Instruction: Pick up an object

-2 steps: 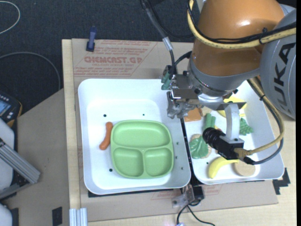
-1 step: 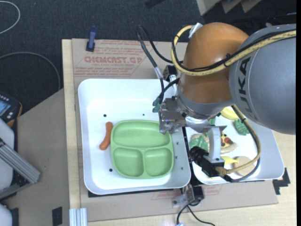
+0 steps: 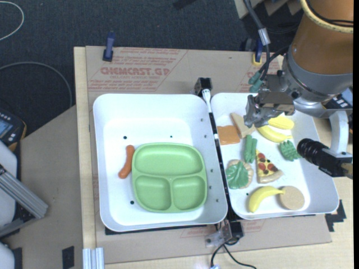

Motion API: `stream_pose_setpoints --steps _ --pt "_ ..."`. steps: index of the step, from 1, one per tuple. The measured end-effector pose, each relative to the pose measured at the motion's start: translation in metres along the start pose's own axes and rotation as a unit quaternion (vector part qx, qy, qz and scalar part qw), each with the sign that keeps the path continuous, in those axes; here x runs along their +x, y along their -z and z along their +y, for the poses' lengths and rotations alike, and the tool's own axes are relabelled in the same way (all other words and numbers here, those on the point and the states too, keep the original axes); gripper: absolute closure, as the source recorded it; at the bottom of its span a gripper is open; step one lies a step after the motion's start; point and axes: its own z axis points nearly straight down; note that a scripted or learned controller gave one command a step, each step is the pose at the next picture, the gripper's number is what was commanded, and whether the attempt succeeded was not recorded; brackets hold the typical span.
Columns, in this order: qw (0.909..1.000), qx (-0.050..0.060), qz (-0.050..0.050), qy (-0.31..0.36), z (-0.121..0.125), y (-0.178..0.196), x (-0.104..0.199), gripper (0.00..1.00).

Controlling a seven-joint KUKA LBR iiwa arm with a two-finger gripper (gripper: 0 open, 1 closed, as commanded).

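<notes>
Two white bins sit side by side on a brown board. The left bin [image 3: 106, 150] fills the middle left of the frame. In it lies a green plate [image 3: 168, 176] with three parts. Just to the left of the plate is a small orange hot dog [image 3: 127, 161], lying almost straight up and down in the picture.

The right bin [image 3: 320, 198] is in the middle right of the frame, and it is full of toy food. Near its upper left is a tan slice of bread [image 3: 228, 134], with a pale cracker [image 3: 239, 123] just above it. A dark green pickle [image 3: 249, 149] stands below them. Under that is a leafy green lettuce piece [image 3: 238, 174], and beside it a pizza slice [image 3: 266, 168] with red dots. At the bottom of the bin lie a yellow banana [image 3: 262, 196] and a round tan cookie [image 3: 292, 197], touching each other. Another banana [image 3: 275, 128] lies near the top of the bin, and a small green broccoli [image 3: 288, 150] sits just below it.

The big grey and orange arm comes in from the upper right of the frame. Its gripper [image 3: 253, 118] hangs low over the upper part of the right bin, right by the cracker and the upper banana. It is too dark and small there to tell how the jaws stand, or if they pinch anything
</notes>
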Motion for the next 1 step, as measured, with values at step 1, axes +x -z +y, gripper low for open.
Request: stream_pose_setpoints --steps 1 --pt "1.0000 0.005 0.000 0.004 -0.0001 0.0041 0.0048 1.00"
